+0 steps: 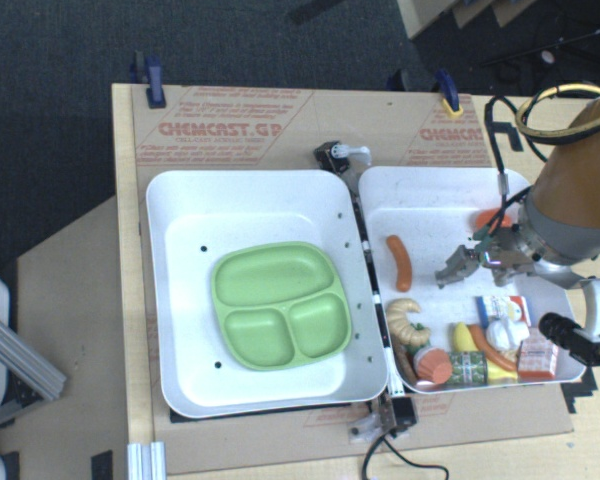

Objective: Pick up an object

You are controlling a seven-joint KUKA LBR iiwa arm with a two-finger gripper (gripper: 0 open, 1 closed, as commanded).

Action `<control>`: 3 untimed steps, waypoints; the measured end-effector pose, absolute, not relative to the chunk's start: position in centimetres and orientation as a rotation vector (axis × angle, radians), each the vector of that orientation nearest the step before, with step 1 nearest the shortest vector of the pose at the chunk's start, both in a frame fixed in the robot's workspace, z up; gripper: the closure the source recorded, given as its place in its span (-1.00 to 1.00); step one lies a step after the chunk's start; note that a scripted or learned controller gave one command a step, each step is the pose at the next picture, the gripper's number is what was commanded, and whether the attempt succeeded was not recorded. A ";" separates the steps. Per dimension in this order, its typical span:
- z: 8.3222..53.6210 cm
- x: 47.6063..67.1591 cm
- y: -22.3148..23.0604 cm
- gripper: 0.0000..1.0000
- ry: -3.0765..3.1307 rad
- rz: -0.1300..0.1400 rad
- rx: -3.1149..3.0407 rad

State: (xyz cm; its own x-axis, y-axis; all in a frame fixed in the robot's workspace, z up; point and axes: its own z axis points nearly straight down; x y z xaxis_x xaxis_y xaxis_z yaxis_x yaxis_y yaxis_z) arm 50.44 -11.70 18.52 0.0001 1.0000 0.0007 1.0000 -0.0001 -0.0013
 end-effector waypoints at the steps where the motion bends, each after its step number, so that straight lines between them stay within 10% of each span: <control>1: 20.5 56.5 -7.0 -1.00 -2.233 -0.008 -2.216; 2: 9.3 59.3 -9.5 -1.00 -2.214 0.010 -2.218; 3: 8.4 59.1 -9.7 -1.00 -2.218 0.004 -2.218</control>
